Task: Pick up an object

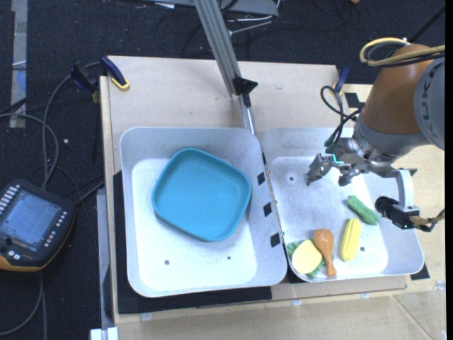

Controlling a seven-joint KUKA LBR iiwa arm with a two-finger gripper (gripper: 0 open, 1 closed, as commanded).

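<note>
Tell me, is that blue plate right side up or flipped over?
Right side up: the blue plate in the left bin shows a raised rim around a sunken middle.

The pale wooden table [177,91] carries two shallow white plastic bins, the left bin [138,190] adjoining the right bin [297,144]. A grey handheld control pendant [32,222] with a lit screen lies on the dark floor [49,48], left of the table.
</note>
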